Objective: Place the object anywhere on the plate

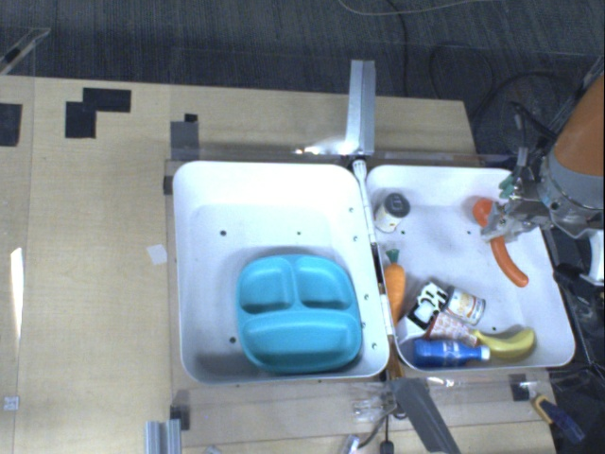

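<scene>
Claw over sausage, smooth compartmented plate

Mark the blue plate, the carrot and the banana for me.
blue plate (pixel 299 312): camera view, centre divider ridge.
carrot (pixel 395 289): camera view, middle of the orange body.
banana (pixel 510 342): camera view, middle of the yellow curve.
</scene>
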`<state>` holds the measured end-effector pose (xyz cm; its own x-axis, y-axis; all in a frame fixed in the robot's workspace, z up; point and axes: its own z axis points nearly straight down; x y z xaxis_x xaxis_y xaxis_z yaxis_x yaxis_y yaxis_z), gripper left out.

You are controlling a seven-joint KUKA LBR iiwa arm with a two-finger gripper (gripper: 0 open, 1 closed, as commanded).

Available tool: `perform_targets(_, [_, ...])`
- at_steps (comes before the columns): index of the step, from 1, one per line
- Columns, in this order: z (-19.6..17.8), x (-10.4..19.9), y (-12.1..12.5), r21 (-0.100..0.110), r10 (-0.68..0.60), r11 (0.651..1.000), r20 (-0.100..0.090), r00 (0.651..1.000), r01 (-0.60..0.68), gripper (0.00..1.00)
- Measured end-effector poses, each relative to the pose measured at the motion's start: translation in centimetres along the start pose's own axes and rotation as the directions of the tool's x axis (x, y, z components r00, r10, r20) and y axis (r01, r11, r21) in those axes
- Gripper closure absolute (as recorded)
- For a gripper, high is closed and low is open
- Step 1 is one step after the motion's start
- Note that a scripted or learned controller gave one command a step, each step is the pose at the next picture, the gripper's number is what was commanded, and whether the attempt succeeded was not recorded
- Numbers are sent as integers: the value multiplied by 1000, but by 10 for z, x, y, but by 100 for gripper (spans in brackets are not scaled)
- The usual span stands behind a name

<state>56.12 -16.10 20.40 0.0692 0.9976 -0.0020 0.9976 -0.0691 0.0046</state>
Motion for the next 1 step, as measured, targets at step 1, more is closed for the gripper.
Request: perform_targets(1, [0,77,-9,1,-125,992,-2,992,125,100])
